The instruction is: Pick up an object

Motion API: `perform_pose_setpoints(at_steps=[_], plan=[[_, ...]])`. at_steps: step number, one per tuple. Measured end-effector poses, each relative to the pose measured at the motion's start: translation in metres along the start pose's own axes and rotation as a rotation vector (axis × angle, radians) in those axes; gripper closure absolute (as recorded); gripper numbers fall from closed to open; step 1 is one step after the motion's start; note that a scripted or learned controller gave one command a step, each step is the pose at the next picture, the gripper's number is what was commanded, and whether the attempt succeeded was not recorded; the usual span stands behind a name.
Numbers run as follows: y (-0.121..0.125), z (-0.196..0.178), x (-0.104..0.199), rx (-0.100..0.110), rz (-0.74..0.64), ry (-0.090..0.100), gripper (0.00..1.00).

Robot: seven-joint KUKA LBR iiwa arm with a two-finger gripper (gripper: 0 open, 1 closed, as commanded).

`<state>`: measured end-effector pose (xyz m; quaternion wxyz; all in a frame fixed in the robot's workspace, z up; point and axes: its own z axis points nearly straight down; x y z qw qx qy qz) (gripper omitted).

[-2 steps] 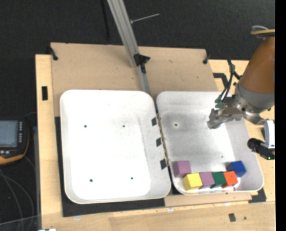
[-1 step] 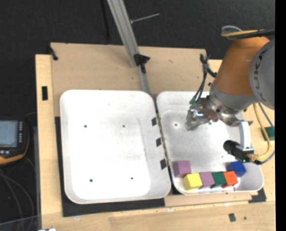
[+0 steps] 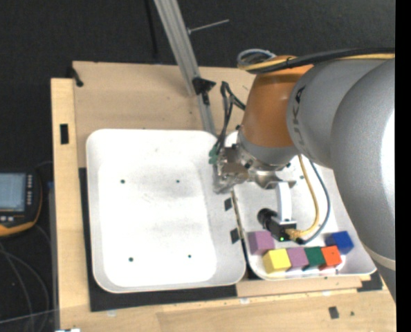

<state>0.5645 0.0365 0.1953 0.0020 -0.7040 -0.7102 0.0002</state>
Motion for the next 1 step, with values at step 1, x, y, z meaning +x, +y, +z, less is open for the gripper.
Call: perform_pose_setpoints(at_steps=[1], plan=[[-0.0157,-0.001,0.0403,-0.001,0.003,-0.001,1.0]])
